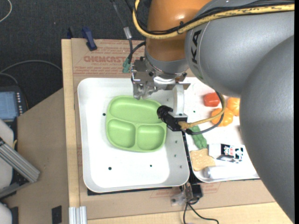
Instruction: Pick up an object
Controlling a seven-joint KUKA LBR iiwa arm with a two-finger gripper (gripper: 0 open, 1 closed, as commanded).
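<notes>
A light green divided plate lies in the left white bin, a little above the bin's middle. My gripper hangs from the orange-banded wrist right at the plate's far rim, near its upper right corner. The wrist hides most of the gripper, and I see nothing held in it.
The right bin holds a red piece, an orange piece, a green item, a tan toast-like slice and a small white and black box. The big grey arm covers much of that bin.
</notes>
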